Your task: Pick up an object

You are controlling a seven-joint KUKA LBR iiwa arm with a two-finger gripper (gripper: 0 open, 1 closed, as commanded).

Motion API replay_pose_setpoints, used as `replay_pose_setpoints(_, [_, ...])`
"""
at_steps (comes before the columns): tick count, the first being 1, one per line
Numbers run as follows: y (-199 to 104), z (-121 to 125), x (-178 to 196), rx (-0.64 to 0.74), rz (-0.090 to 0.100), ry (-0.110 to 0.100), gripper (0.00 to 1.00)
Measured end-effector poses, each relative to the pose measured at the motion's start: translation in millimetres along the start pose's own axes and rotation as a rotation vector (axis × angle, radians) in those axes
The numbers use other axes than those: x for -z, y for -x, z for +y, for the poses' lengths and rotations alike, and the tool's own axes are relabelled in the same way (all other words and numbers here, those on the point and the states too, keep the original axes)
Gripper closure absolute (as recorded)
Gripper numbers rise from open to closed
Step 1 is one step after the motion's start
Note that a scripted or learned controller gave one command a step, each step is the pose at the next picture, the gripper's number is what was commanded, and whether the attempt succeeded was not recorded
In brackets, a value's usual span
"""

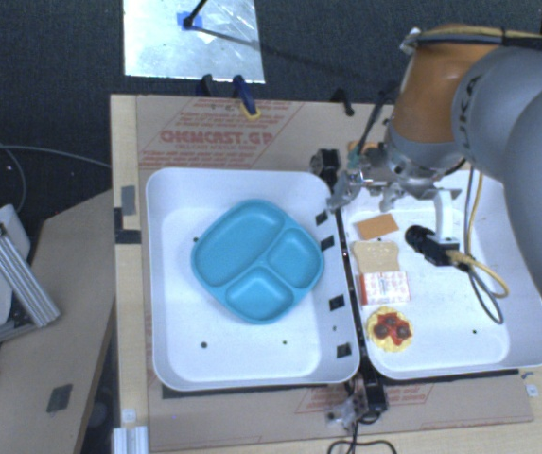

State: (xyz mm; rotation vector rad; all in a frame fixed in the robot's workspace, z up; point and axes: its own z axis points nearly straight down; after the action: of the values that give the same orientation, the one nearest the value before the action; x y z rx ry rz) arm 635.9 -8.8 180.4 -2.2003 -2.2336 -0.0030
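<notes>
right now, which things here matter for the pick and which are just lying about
For the job: gripper; in the right bin, orange square, beige square, red-and-white packet, round pizza-like piece; in the left bin, blue divided plate.
Lying about: silver sheet, blue clamp, metal frame, cardboard under the bins.

I see a blue three-part plate [257,260] lying flat in one bin [181,339], and in the other bin [498,334] a row: orange square [376,226], tan slice [376,255], red-and-white pack [385,288], round yellow-and-red piece [390,329].
</notes>
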Motion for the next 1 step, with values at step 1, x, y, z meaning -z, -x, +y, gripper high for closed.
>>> replay_pose_setpoints(1, [-79.3,35.3,130.2,-0.003,-0.002,0.022,0.00])
